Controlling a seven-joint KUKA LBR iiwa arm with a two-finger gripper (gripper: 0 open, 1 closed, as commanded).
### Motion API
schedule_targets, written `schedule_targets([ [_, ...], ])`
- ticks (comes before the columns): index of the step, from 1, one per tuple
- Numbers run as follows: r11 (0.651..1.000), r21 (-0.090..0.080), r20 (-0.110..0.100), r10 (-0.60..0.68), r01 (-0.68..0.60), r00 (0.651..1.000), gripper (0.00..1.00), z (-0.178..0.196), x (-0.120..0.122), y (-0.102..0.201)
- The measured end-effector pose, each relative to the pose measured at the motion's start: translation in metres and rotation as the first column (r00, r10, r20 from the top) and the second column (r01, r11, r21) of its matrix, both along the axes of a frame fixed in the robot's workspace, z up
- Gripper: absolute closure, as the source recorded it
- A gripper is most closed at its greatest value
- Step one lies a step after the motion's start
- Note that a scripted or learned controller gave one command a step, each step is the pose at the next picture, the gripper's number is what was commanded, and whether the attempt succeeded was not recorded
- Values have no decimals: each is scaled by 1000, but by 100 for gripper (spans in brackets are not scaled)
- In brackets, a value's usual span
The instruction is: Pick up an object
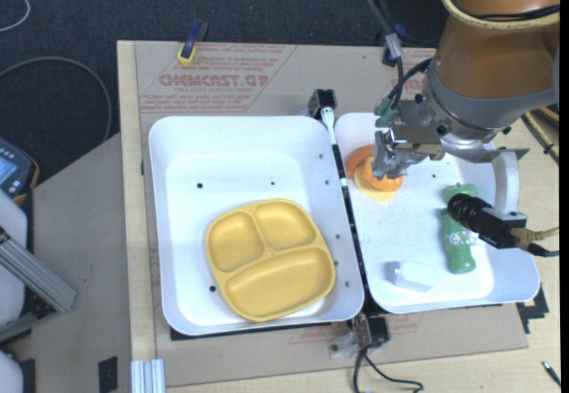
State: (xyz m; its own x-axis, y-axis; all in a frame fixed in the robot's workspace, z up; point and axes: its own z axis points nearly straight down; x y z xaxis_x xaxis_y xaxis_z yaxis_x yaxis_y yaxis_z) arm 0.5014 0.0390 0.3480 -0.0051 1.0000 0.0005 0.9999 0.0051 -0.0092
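An orange and yellow round object (373,180) lies at the back left of the right bin (507,289). My gripper (386,171) is straight down on it, its tip touching or just over the object's right part. A green bottle-like object (461,251) lies towards the right of the same bin. A small pale translucent piece (411,276) rests near that bin's front edge. A yellow divided plate (269,258) sits in the left bin (173,204).
The arm's grey and orange body (498,36) hangs over the back right of the right bin. A raised divider (345,204) separates the two bins. Cardboard (222,80) lies under both bins.
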Motion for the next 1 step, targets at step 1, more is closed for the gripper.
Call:
schedule_targets([
  [1, 1000, 2, 14, 2, -2, 1000, 100, 44, -22, 44],
])
